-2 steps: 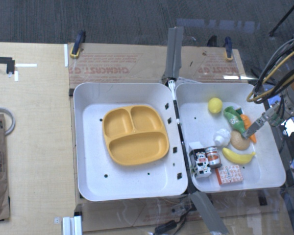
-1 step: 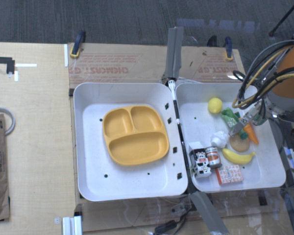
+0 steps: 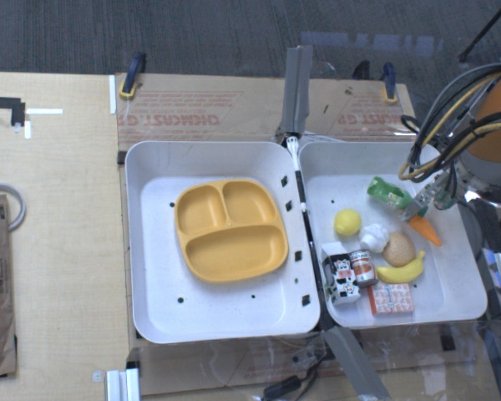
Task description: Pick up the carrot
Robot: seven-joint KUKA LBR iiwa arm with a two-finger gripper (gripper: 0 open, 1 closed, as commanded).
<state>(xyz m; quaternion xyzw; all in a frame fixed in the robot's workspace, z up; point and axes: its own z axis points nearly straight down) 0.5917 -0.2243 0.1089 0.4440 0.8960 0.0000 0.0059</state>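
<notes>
Left bin [image 3: 150,224]: holds 1 yellow divided plate [image 3: 231,230] (3 compartments).
Right bin [image 3: 451,303]: lemon [image 3: 347,222], green packet [image 3: 387,193], potato [image 3: 399,246], banana [image 3: 402,269], small can [image 3: 362,267], red box [image 3: 392,298].
Carrot [image 3: 426,230]: lies near the right bin's right wall, just right of the potato.
Gripper [image 3: 427,199]: low over the carrot's upper end; cannot tell whether the fingers are released or clenched.

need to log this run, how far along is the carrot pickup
Done: the arm has reached into the right bin, and its pincer sits right at the carrot. In hand: nothing clearly; the carrot appears to lie on the bin floor beside the potato. Left: close on the carrot and lift it.
</notes>
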